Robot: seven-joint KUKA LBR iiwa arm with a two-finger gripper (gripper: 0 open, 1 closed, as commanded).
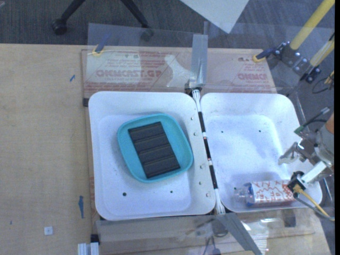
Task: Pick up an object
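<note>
While hovering at the right bin's (pixel 249 108) right edge, metal two-finger gripper (pixel 303 166) just above-right of small clear plastic bottle w/ red-patterned label (pixel 265 192), lying on its side near front wall. Jaw state: cannot tell. Best approach: lower over label mid-section, close across the narrow width. Teal plate w/ dark slab (pixel 154 147) in left bin.

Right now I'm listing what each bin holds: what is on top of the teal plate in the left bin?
A dark grey ribbed rectangular block lies on the teal rounded-square plate, inside its rim. The plate surface beneath the block is covered.
</note>
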